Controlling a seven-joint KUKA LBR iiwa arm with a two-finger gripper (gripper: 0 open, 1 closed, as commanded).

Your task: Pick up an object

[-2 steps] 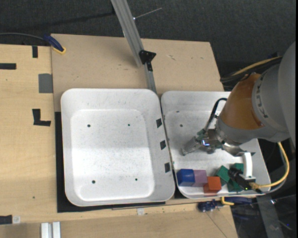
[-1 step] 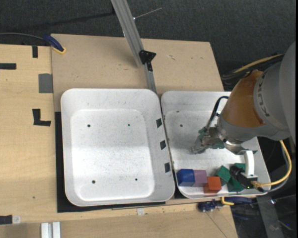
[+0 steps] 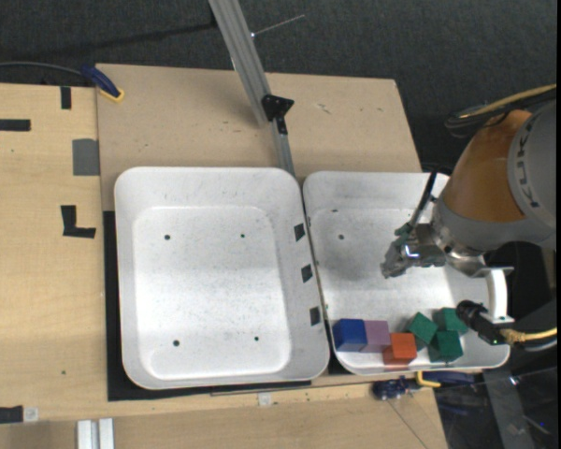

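Candidate objects lie clustered along the near edge of the right shallow white bin (image 3: pixel 355 199): a blue cube (image 3: pixel 351 334), a lilac block (image 3: pixel 377 333), an orange cube (image 3: pixel 401 347) and two green blocks (image 3: pixel 434 335), mostly touching. The metal two-finger gripper (image 3: pixel 398 257) sits over the bin's middle, well apart from them. Jaw state cannot be told. The left white bin (image 3: pixel 131 199) adjoins the right bin.

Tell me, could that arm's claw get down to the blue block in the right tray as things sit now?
Probably yes. The gripper hangs over the right bin, above bare floor, and the blue block sits at the near-left end of the row with nothing on top. The purple block touching its right side might crowd one finger.
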